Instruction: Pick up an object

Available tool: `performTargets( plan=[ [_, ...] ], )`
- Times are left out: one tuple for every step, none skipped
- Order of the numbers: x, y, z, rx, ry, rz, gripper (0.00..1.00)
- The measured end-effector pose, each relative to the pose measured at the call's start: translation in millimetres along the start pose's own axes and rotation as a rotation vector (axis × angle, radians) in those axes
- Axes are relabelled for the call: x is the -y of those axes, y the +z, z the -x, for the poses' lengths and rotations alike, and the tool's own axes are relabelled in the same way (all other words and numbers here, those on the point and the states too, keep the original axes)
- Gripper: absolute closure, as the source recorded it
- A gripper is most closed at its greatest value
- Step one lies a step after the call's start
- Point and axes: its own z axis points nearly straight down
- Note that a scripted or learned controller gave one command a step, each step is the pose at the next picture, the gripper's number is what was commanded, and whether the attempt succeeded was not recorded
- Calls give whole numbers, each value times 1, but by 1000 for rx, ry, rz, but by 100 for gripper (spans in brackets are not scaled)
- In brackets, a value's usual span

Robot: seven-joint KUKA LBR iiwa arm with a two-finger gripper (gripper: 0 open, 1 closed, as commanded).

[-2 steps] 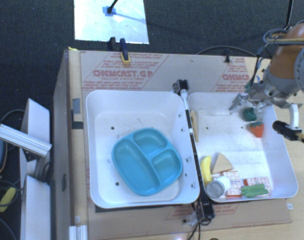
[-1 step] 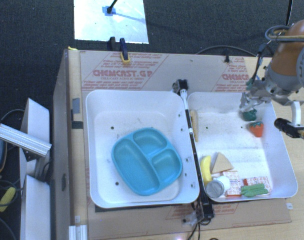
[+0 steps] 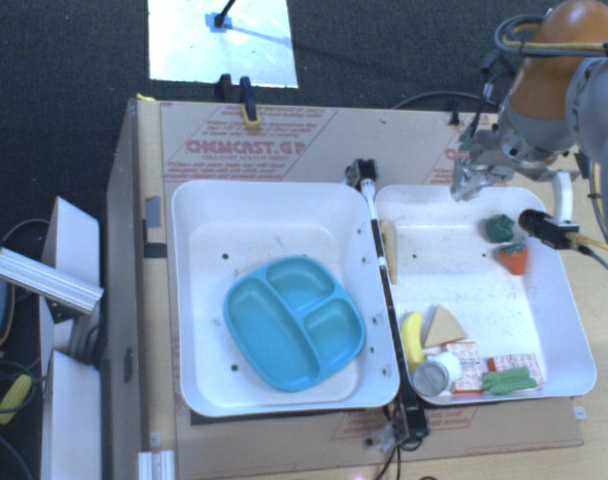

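My gripper hangs over the back edge of the right bin, on the grey arm with its orange band. In that bin lie a dark green lump and a small orange-red fruit, both to the right of and nearer than the gripper. At the bin's front are a yellow banana, a tan wedge, a round silver can, a red-and-white packet and a green vegetable. A pale stick lies along the left wall. I see nothing held.
The left bin holds a blue divided plate. A black divider strip runs between the bins. A black cylindrical part juts over the right bin's far right side. Cardboard lies behind the bins.
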Motion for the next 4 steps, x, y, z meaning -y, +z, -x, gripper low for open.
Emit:
performTargets(
  plan=[
    [0, -11, -26, 1, 0, -2, 100],
    [0, -70, -18, 2, 2, 0, 100],
    [0, -61, -43, 1, 1, -2, 100],
    [19, -68, -20, 2, 5, -2, 100]
  ],
)
